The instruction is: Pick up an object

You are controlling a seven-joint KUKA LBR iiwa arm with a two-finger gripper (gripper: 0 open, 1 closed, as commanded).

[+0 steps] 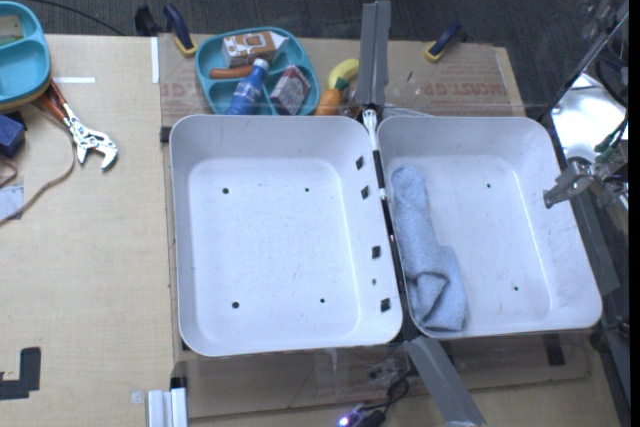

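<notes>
Camera view: claw (562, 187) at right bin's (540, 245) edge, grip unclear; grey cloth (428, 255) inside.

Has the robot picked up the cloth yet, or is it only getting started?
Only getting started. Nothing looks done: the grey cloth lies flat along the left side of the right bin. The gripper sits at that bin's right rim, apart from the cloth. Reaching over, grabbing and lifting are all left.
</notes>
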